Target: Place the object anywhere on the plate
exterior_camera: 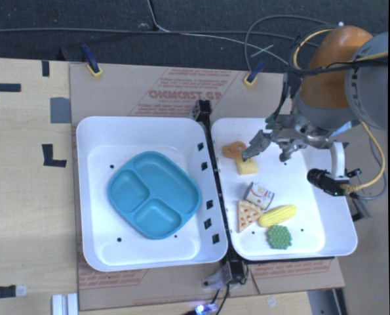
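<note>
The gripper [270,148] is hovering with fingers spread and nothing between them over the right bin [326,241], approaching the yellow cheese block [247,167], which the next move must pinch before transfer to the blue plate [154,194].

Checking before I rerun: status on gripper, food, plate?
Gripper open over right bin, holding nothing. One of its fingers by cheese wedge and pretzel. Blue plate in left bin, no food on it. Divider between bins.
</note>
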`<state>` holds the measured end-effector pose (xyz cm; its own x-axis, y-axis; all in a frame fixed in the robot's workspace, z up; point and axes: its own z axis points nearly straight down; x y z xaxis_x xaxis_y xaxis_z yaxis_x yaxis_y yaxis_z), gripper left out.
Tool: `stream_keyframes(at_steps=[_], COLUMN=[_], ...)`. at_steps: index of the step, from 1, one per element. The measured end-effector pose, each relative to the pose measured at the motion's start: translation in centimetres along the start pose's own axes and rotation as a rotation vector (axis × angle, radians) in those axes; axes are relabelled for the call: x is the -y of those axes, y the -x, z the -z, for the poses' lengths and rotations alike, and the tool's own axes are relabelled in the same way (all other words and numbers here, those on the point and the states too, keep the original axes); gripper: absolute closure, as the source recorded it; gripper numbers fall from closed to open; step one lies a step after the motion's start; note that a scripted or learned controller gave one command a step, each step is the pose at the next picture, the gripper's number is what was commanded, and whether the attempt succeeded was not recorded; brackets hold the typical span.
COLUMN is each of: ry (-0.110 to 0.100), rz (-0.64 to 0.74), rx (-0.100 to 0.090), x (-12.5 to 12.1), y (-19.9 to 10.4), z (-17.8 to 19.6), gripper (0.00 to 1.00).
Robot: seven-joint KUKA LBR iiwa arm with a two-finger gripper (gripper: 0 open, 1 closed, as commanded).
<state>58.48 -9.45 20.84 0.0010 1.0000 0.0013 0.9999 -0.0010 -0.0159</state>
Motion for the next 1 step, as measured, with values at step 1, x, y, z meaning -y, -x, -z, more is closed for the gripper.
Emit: stream_keyframes(at_steps=[1], ry=[0.014], rz=[0.003], rx=[0.001], x=[-0.27], y=[-0.02], z=[0.82], gripper=[0.00])
